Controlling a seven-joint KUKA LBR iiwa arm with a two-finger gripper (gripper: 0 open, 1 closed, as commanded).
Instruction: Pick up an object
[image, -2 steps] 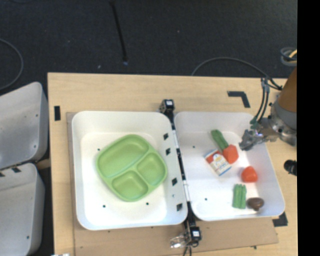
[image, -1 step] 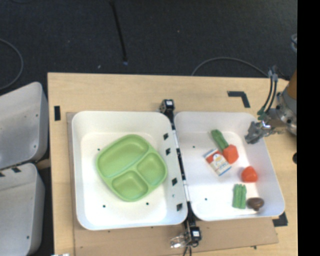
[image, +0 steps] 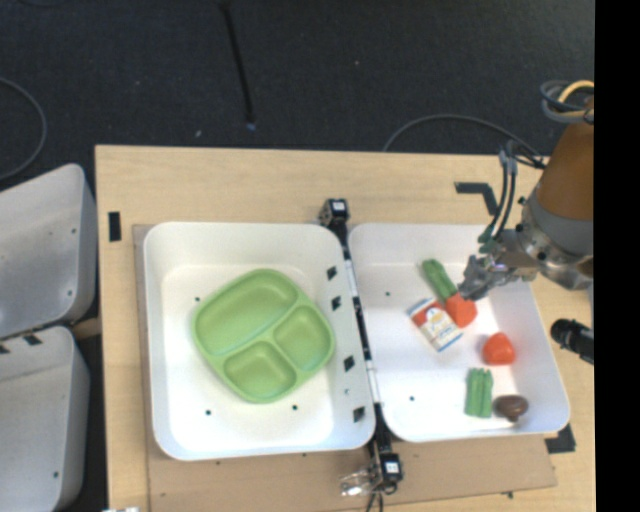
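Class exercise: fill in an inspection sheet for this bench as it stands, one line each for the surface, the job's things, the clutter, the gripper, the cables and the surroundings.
Surface: pale wooden bench bearing two shallow white bins, left bin and right bin.
Job's things: in the right bin, a dark green stick, a small white box with red print, two orange-red lumps, a green ridged block, a brown rounded lump.
Clutter: light green three-compartment plate in the left bin.
Gripper: two-finger gripper low over the right bin, beside the upper orange-red lump; grasp unclear.
Cables: black cables across the dark floor.
Surroundings: white panels at left.

Plate (image: 262, 334) in left bin (image: 160, 420); toys in right bin (image: 400, 420).
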